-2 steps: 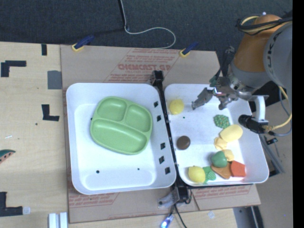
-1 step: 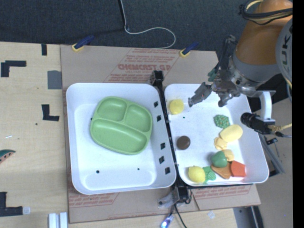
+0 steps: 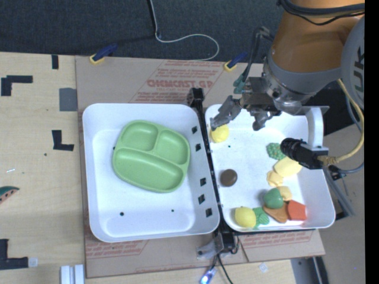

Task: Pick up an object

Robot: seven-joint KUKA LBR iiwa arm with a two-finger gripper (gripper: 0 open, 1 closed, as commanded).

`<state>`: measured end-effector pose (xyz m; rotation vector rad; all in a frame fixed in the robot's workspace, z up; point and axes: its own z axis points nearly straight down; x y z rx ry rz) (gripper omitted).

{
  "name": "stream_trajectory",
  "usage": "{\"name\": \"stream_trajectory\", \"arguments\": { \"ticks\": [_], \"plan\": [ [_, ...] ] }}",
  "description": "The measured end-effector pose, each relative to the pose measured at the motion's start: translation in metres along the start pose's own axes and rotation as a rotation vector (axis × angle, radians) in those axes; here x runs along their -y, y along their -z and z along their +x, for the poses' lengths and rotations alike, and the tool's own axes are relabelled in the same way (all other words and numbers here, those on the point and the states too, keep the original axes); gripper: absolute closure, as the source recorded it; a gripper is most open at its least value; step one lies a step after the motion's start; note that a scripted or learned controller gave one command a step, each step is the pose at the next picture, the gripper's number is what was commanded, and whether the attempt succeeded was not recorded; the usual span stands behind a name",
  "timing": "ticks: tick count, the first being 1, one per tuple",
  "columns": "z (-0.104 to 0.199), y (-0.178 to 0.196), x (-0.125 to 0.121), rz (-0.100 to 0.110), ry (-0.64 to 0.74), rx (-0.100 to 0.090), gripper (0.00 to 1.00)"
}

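Observation:
My gripper [image 3: 241, 120] hangs over the far left part of the right bin [image 3: 251, 136], its two fingers spread apart and open. A small yellow toy [image 3: 219, 134] lies on the bin floor just under the left fingertip [image 3: 221, 118], beside it and not between the fingers. Also in this bin are a brown round piece [image 3: 228, 177], a green leafy piece [image 3: 273, 151], a pale yellow piece [image 3: 286, 167], a green and red toy [image 3: 273, 198], an orange block [image 3: 296, 210] and a lemon [image 3: 245, 217].
The left bin [image 3: 100, 158] holds a green divided plate [image 3: 151, 155]. A black divider with clips [image 3: 203, 158] runs between the bins. A black part on the arm [image 3: 302, 152] overhangs the right bin's right side. Cardboard [image 3: 172, 81] lies under both bins.

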<state>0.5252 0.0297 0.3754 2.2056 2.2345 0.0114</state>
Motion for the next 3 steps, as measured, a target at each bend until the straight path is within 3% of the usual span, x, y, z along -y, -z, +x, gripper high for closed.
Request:
{"name": "stream_trajectory", "arguments": {
  "ticks": [1,2,3],
  "plan": [
    [0.046,0.077,-0.008,-0.001,-0.005,0.002,0.0],
    [0.043,0.082,-0.008,0.008,-0.01,0.006,1.0],
    [0.05,0.091,0.042,0.008,-0.011,0.003,1.0]
  ]
}}
